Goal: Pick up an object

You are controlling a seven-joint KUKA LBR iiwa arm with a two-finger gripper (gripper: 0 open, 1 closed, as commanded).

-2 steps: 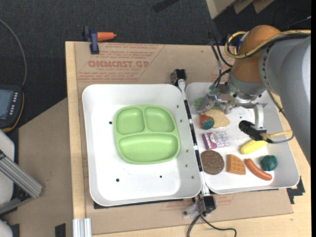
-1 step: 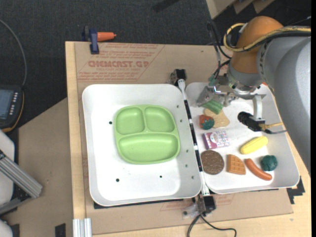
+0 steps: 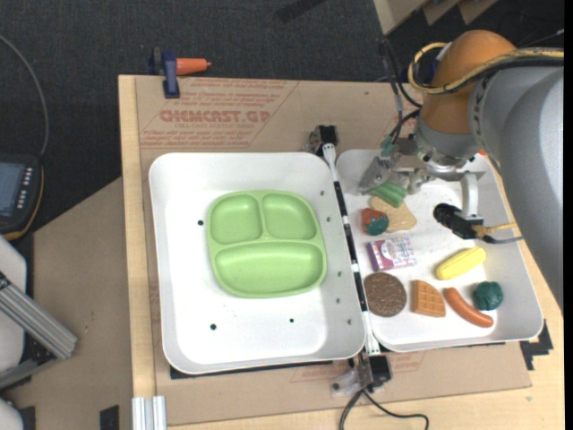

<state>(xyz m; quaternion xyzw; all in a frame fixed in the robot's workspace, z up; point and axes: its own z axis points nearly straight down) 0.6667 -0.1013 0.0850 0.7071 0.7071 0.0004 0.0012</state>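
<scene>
A small green toy piece (image 3: 390, 194) is being shown in the right bin (image 3: 530, 319), in its upper left part, near the wall shared with the left bin (image 3: 177, 240). It is being overhung and partly hidden by the gripper (image 3: 394, 179), so whether the gripper is open or closed on it cannot be told. The piece is being touched from below by a tan bread-like piece (image 3: 401, 215), and a red and teal piece (image 3: 374, 222) is being kept just beside that. Further toward the near edge, a purple-and-white packet (image 3: 392, 253), a yellow corn cob (image 3: 460, 262), a brown round disc (image 3: 385, 294), an orange waffle (image 3: 428, 299), a sausage (image 3: 469, 308) and a dark green lump (image 3: 488, 295) are being held by the same bin. Bare white floor is being left between the tan piece and the corn cob. The left bin is being taken up by a green divided plate (image 3: 266, 243). The green piece's long axis cannot be made out.
</scene>
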